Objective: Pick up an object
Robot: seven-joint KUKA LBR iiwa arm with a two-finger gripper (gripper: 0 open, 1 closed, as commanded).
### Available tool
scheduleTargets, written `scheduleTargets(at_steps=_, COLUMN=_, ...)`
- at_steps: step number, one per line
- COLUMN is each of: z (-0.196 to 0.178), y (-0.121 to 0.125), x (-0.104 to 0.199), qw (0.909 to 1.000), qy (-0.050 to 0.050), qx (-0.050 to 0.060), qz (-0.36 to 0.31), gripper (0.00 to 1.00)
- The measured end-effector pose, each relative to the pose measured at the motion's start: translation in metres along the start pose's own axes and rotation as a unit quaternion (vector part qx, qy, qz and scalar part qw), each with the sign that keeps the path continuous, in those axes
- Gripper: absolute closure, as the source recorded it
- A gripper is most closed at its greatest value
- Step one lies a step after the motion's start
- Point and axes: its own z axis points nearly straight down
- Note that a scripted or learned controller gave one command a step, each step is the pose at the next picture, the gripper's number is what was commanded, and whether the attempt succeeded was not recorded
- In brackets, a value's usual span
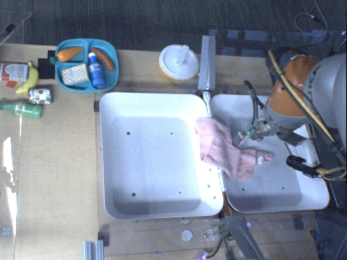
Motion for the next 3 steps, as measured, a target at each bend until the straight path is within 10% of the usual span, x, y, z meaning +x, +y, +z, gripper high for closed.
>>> scheduleTargets(at_steps=2, z=0.000, y=0.000, x=0.000, qw=1.0000, qy=0.000, qx=0.000, qz=0.000, gripper=0.00)
scheduleTargets(at_steps=3, z=0.003, y=0.072, x=-0.015, qw=0.9973, qy=0.000, qx=0.002, qz=0.073, gripper=0.00)
